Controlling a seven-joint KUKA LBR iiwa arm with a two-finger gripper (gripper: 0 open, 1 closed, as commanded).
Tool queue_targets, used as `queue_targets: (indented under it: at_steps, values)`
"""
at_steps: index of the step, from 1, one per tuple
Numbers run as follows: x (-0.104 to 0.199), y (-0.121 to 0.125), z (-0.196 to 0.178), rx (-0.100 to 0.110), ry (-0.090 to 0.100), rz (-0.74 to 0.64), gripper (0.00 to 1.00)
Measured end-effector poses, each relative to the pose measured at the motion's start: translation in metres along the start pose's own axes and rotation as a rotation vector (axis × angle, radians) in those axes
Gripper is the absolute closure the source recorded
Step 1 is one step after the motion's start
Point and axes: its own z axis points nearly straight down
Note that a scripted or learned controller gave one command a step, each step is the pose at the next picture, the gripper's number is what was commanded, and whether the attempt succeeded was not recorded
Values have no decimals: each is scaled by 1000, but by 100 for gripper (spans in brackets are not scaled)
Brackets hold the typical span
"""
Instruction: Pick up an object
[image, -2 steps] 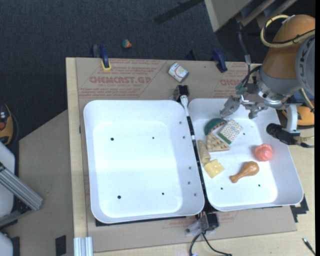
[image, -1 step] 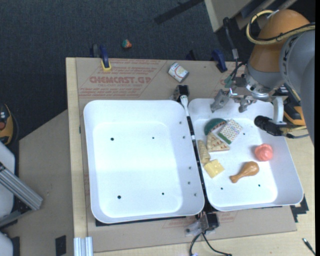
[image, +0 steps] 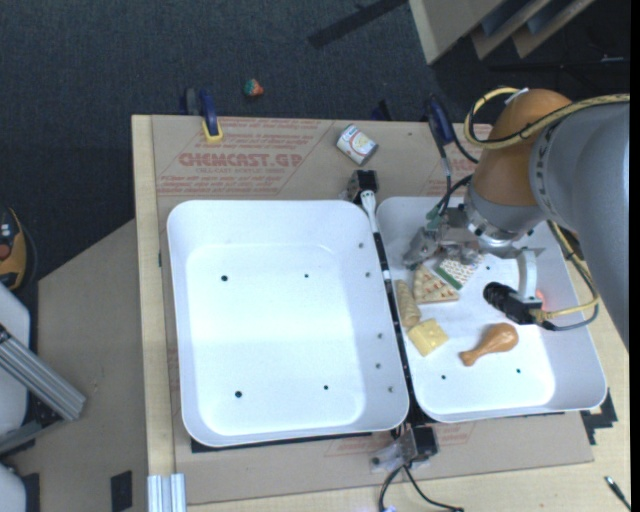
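Over the right bin: gripper (image: 437, 250) low above a cluster of small things

From the slanted camera above, the bench carries a pale board (image: 250, 160) with red lettering printed along its far edge. On the board the two white bins sit with their long sides touching. The left bin (image: 190, 300) takes up the board's middle and left part. The right bin (image: 570, 385) holds the things to pick, most of them gathered toward the wall it shares with the left bin. A checked cracker (image: 435, 288) lies directly under the gripper, and a tan strip (image: 405, 300) lies just beside the shared wall. A yellow block (image: 428, 337) sits nearer the bin's front edge, and a brown drumstick (image: 490, 343) lies apart, toward the bin's middle.

The grey arm (image: 590, 170) comes in over the bin's far right corner, its orange band (image: 520, 140) above the wrist. Whether the gripper is released or clenched cannot be told from this angle.

A small white box (image: 356, 145) lies near the board's far edge, and a blue clamp (image: 210, 112) grips that edge. Dark carpet (image: 100, 60) surrounds the bench, with a tiny coloured scrap (image: 254, 88) on it beyond the far edge. A metal rail (image: 45, 385) crosses the floor off the near left corner.
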Motion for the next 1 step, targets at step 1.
queue_targets:
  at_steps: [1]
  values:
    - [-1,4,-17,-8,-2,1,100]
